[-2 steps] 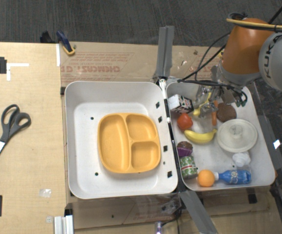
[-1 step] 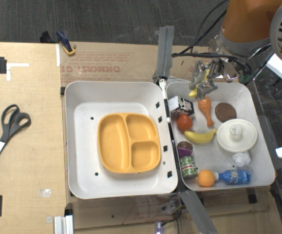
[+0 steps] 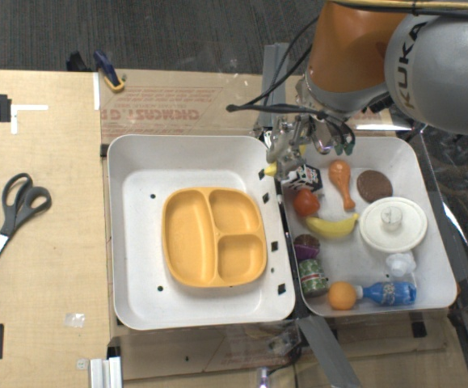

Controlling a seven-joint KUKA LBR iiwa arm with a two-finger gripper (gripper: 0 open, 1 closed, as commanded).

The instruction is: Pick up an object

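While the hand hangs low over the far left corner of the right white bin, its metal parts and cables crowd together there and I cannot tell its state. Nothing is visibly held. Directly beneath it lie a small black-and-white packet and, just nearer, a round red toy tomato touching a curved yellow toy banana.

Judgement: the tomato is the likeliest target. It looks a light, hard, glossy plastic, so it may slip or roll; a grip across its widest middle is advised. The banana pressed against it may be dragged along.

Other contents of that bin: an orange toy drumstick, a flat brown disc, a white round lidded container with a knob, a dark purple rounded item, a small printed can, a matte orange ball and a clear bottle with blue label lying on its side.

The left white bin holds a rigid yellow three-compartment tray. Black-handled scissors lie on the desk.
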